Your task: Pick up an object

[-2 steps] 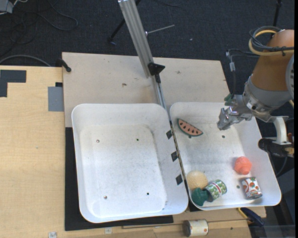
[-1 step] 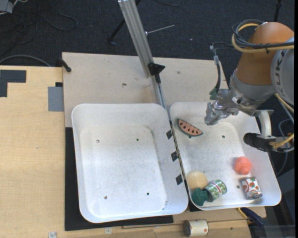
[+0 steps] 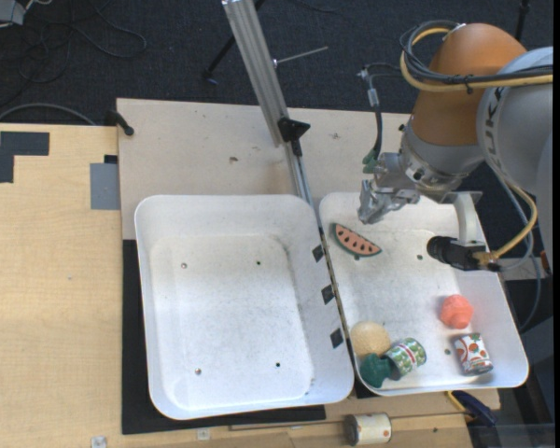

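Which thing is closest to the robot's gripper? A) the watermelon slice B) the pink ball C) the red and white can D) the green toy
A: the gripper hangs at the top of the right bin, just above the watermelon slice; the pink ball, red and white can and green toy lie lower in that bin.

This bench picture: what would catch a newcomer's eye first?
The big grey and orange arm at upper right, its gripper poised above a watermelon slice toy in the right bin. Small toys and cans cluster along that bin's near edge, beside a pink ball.
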Controlling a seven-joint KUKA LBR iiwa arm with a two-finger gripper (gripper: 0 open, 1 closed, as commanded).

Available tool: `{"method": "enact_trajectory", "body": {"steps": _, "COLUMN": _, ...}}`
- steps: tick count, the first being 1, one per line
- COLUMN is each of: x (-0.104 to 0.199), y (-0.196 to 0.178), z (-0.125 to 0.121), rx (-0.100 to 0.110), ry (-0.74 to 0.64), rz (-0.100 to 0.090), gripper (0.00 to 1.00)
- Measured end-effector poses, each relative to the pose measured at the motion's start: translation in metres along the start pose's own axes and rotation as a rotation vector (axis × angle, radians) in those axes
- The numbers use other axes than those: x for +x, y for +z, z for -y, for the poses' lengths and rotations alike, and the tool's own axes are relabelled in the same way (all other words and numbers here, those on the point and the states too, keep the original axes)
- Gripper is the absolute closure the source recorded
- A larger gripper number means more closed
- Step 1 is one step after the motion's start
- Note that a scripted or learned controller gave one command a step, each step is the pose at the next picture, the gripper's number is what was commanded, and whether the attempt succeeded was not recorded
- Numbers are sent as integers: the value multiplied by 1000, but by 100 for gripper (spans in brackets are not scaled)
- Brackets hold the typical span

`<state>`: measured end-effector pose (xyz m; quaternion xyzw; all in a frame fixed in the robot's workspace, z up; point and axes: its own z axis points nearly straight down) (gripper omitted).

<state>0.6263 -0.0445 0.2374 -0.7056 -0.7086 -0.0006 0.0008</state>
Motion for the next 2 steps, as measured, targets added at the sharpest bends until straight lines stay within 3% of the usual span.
{"method": "enact_trajectory", "body": {"steps": 1, "x": 49, "y": -7, "z": -17, "rx": 0, "ry": 0, "rz": 0, "gripper": 100}}
{"method": "enact_trajectory", "body": {"steps": 2, "x": 96, "y": 10, "z": -31, "rx": 2, "ry": 0, "rz": 1, "gripper": 100}}
